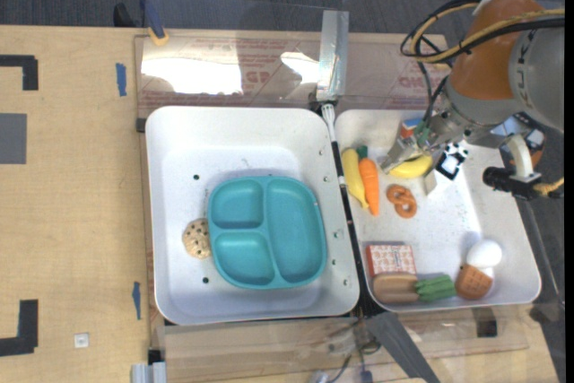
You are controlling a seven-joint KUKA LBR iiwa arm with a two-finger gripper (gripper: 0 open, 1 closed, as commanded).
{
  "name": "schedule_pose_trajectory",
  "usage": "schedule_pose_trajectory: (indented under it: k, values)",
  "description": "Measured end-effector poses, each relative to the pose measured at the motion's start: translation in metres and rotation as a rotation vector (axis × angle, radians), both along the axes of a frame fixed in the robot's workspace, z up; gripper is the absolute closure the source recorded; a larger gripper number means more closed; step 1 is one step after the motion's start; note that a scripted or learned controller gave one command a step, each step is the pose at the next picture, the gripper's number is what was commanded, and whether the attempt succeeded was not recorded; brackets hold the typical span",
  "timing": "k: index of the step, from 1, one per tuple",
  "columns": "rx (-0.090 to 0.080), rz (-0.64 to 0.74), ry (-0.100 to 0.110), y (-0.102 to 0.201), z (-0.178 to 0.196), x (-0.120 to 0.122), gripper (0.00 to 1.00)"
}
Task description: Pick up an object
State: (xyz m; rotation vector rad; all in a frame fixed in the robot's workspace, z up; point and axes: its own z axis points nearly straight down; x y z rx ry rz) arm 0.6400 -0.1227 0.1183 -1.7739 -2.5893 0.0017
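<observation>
A yellow banana (411,166) lies in the right bin (516,278), near its far edge, with the claw (421,150) right over it; whether the claw is open or closed, I cannot tell. Beside it sit a carrot (369,184), a corn cob (353,178) and a pretzel (403,199). The left bin (170,157) holds a teal divided plate (266,230) with a cookie (196,238) touching its left edge.

Grey arm (502,58) reaching in from the right, gripper (414,148) angled down-left, low
</observation>
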Motion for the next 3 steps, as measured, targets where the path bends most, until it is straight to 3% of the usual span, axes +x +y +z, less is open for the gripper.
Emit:
schedule_pose_trajectory:
  k: [1,2,3]
  values:
    - [-0.009,-0.049,-0.047,-0.005,-0.015,-0.038,0.0]
    - [0.005,-0.245,-0.044,-0.005,-0.014,-0.025,0.0]
    - [-0.001,-0.356,-0.053,-0.008,-0.014,-0.039,0.0]
